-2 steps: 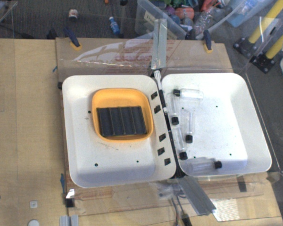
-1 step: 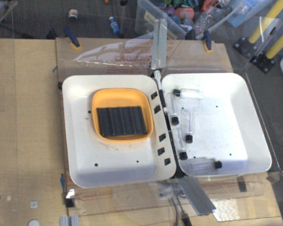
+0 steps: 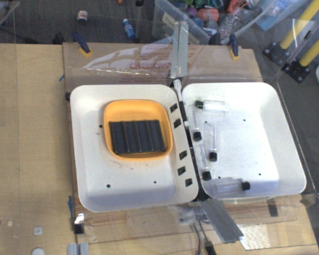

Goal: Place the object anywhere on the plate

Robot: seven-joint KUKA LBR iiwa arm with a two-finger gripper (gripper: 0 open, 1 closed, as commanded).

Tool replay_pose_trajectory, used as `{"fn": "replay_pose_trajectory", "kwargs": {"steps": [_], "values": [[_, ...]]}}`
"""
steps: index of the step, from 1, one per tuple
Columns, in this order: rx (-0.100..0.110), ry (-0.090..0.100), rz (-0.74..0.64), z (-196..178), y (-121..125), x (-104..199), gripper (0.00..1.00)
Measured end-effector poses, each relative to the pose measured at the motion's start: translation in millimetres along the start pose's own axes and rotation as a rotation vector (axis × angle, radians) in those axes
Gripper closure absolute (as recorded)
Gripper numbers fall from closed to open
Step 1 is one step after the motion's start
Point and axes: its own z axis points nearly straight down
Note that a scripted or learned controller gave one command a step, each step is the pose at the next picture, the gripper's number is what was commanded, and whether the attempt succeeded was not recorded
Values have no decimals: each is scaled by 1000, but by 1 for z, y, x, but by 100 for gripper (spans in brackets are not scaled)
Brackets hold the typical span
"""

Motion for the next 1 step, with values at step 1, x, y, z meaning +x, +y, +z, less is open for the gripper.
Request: {"fn": "replay_pose_trajectory", "kwargs": {"steps": [1], "values": [[3, -15, 2, -14, -1, -2, 100]]}}
